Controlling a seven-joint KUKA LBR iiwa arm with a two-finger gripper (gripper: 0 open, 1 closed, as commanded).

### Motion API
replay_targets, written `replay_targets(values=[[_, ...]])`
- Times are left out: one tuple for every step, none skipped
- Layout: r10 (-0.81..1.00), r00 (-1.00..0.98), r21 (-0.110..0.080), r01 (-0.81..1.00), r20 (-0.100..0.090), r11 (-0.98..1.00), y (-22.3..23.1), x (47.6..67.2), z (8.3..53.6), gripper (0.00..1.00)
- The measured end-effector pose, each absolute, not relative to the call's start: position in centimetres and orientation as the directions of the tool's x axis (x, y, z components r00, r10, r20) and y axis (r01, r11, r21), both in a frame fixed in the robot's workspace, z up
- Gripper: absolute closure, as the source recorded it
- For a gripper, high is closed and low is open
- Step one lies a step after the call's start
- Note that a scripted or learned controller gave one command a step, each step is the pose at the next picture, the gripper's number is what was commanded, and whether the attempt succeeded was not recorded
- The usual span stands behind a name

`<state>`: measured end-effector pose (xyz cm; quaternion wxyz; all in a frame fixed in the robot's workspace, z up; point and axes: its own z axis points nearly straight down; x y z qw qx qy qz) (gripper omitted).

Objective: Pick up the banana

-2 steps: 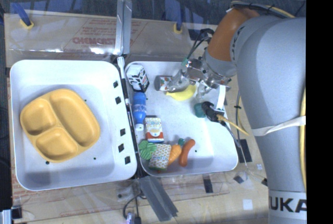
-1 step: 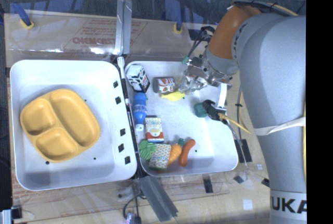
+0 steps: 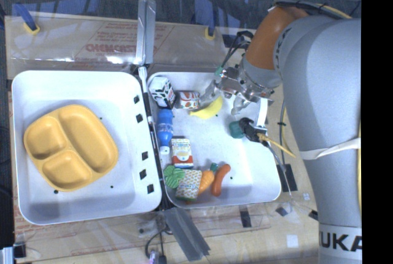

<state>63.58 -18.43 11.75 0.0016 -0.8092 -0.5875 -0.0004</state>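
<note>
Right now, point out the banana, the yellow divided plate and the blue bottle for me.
banana (image 3: 209,110): camera view, on its curved yellow body.
yellow divided plate (image 3: 92,134): camera view, on its right-hand compartment's rim.
blue bottle (image 3: 164,124): camera view, on the middle of its body.

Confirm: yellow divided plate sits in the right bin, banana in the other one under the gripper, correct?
Not quite. The camera view shows the yellow divided plate in the left bin, not the right. The banana lies in the other one, the right bin, under the gripper.
</note>
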Motion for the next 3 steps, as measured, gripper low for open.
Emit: replay_targets(values=[[0.952,0.305,-0.003,0.952,0.003,-0.305,-18.4,63.6,12.8,1.00],[0.861,0.509,-0.006,0.861,0.000,-0.509,-6.5,60.5,19.2,1.00],[0.871,0.492,-0.007,0.871,-0.002,-0.492,-11.8,49.7,10.1,1.00]])
